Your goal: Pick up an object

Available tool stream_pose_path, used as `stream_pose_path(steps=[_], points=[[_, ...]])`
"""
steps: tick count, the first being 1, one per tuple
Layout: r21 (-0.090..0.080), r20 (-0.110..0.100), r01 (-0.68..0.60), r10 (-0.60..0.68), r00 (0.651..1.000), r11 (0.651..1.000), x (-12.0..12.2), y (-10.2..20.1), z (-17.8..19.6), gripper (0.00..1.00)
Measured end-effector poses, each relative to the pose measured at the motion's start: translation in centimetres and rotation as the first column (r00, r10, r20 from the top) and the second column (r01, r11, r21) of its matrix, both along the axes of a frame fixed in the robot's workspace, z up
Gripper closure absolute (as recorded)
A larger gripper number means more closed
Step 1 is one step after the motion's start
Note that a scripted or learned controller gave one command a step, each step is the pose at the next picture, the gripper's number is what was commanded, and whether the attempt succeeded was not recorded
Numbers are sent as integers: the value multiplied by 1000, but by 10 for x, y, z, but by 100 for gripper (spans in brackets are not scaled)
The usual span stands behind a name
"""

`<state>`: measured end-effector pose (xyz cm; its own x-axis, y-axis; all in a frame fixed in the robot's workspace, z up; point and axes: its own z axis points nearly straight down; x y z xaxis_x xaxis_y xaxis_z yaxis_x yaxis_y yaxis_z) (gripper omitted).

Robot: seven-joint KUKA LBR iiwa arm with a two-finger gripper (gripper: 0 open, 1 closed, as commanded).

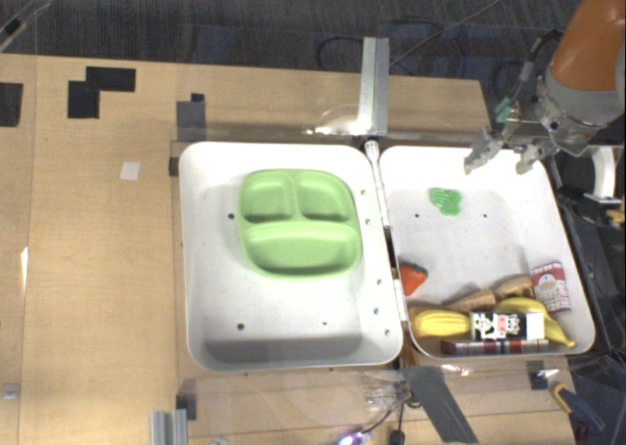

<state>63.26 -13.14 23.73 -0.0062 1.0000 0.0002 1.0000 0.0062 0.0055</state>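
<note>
While the banana (489, 321) lay along the right bin's (572, 238) near edge, its long axis running left to right beside the strawberry (413, 279), the gripper (504, 155) hung over that bin's far right corner, fingers spread apart and pinching nothing.

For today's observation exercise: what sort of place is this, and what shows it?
Probably a robotics lab bench: a robot arm's gripper above two white bins, toy food such as a banana, loose cables.
</note>
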Motion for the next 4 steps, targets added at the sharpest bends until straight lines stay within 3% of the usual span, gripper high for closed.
stream_pose_path(steps=[1, 2, 3, 4], points=[[-2, 4, -227, 227, 974, 974, 20, 36, -140, 0], [-3, 12, -227, 227, 974, 974, 22, 37, -127, 100], [-7, 6, -379, 379, 926, 926, 0, -19, -140, 100], [-8, 7, -378, 378, 926, 926, 0, -19, -140, 0]])
